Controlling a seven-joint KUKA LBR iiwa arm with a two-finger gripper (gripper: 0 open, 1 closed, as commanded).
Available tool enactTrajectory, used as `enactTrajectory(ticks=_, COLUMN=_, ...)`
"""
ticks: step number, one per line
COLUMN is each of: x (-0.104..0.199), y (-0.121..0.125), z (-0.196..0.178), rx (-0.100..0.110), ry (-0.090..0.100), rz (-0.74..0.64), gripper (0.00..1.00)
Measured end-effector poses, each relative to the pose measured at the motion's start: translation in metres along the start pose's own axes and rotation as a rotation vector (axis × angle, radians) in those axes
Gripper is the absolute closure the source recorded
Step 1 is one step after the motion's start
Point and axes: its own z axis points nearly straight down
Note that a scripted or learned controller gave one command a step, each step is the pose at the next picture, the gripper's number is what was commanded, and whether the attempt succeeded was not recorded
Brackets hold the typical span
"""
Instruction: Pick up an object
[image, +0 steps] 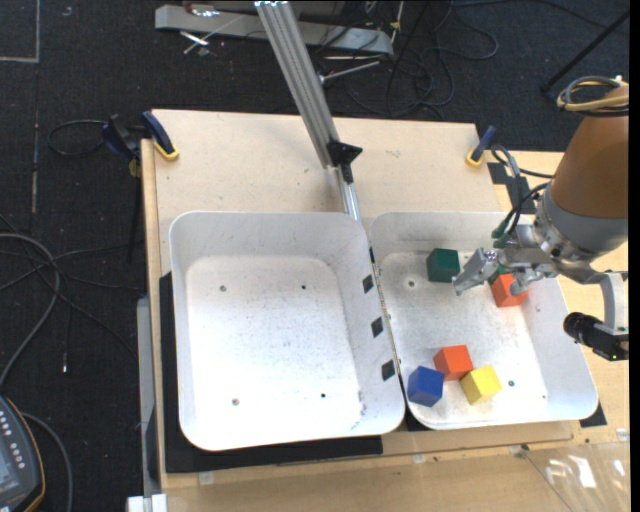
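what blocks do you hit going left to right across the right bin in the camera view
blue block → green block → orange block → yellow block → red block, next to the gripper

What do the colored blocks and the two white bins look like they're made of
The colored blocks, such as the blue cube and yellow cube, look like painted wood or solid plastic: flat matte faces, crisp edges. The white bins look like thin molded plastic: rounded corners, soft sheen, scuffed specks.
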Motion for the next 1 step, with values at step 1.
enactTrajectory(ticks=1, x=-0.0405, y=-0.0458, z=0.1069, rx=0.010, ry=0.001, rz=0.006, gripper=0.00)
